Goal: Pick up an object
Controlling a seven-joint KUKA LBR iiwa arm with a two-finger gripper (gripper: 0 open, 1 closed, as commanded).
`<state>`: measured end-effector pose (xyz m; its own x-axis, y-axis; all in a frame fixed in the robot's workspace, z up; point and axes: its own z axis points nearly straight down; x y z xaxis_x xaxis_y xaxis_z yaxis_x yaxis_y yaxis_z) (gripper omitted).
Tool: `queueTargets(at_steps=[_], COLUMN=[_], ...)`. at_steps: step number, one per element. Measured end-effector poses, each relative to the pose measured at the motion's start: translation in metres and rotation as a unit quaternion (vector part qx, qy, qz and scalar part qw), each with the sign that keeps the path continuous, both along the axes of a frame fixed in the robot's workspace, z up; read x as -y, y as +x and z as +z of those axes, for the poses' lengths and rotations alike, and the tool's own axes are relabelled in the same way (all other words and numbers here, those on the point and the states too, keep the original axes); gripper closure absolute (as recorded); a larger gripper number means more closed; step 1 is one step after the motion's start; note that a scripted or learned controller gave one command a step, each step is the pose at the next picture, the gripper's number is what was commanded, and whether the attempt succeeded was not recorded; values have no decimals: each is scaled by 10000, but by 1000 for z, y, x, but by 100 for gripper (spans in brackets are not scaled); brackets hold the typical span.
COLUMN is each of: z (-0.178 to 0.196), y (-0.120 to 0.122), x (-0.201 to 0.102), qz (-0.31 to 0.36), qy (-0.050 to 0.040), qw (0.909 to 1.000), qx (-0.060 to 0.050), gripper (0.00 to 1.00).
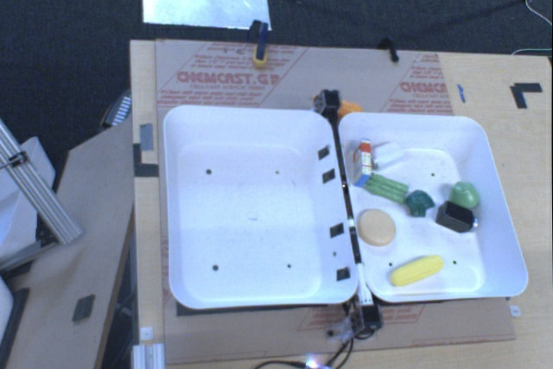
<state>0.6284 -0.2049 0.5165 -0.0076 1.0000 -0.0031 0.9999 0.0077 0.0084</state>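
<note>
The right bin (492, 177) holds several small objects. A yellow banana-shaped piece (416, 270) lies near its front edge. A tan round disc (377, 227) rests close to the divider. A green ridged bar (385, 187) lies beside a dark teal lump (420, 202). A black block (454, 217) sits just below a bright green rounded piece (465, 194). A small white and red tube (365, 157) stands near the back left of that bin.
The left bin (251, 203) sits beside the right one, joined by a row of black clips (335, 203). An orange object (349, 109) lies behind the bins on the cardboard sheet. A yellow and blue clamp (259, 43) stands at the bench's back edge.
</note>
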Motion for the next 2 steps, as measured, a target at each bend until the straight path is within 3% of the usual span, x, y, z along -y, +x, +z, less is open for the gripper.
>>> queueTargets(at_steps=[1, 2], z=[20, -116], y=[42, 40], x=[0, -49], qz=[-6, 4], qy=[1, 38], qw=[10000, 9999], qx=[-8, -93], gripper=[100, 100])
